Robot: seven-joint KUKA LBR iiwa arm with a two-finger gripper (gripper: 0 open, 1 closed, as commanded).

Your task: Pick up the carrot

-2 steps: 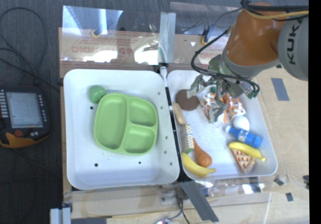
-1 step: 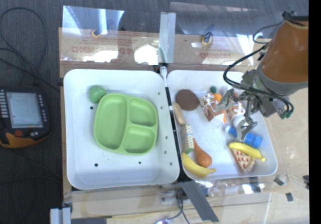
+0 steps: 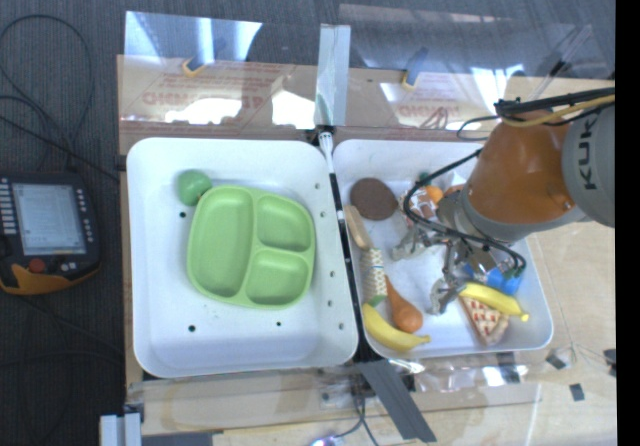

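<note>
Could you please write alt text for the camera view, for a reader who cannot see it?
The arm's gripper hangs low in the right bin, just right of the orange carrot, which lies beside a banana near the bin's front. A pizza slice toy lies close by. The left bin holds a green divided plate and a green ball.

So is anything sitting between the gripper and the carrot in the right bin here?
Nothing visible fills the gap. The gripper hangs just right of the carrot, with bare bin floor between them. The carrot is crowded on its other sides, though: a banana lies against its lower left, and a brush-like tool sits just above left.
</note>
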